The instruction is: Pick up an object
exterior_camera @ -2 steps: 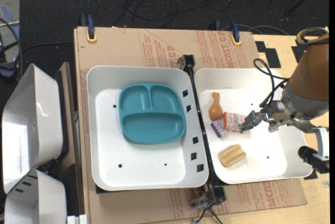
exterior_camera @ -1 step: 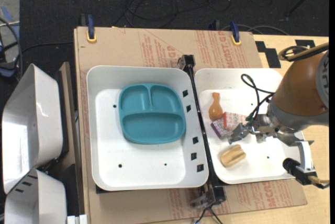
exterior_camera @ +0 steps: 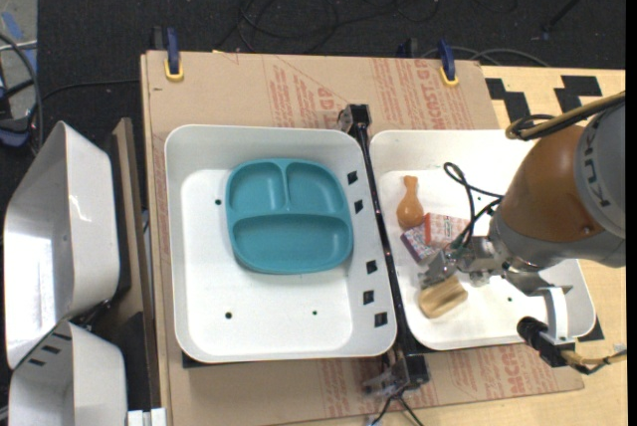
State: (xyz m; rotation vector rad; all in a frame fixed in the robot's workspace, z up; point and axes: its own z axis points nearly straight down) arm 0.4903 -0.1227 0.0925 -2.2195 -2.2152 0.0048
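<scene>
My gripper reaches down into the right bin from the right, under the grey arm with its orange band. Its tip hangs just above a tan block near the bin's front left, and whether it touches the block is unclear. A purple and red packet lies just behind the gripper, partly covered by it. Further back, an orange-brown pear-shaped piece lies apart from the gripper.
The left bin holds a teal divided plate. A black divider with clips runs between the bins. A black cable loops off the wrist over the right bin. White tubs stand to the far left.
</scene>
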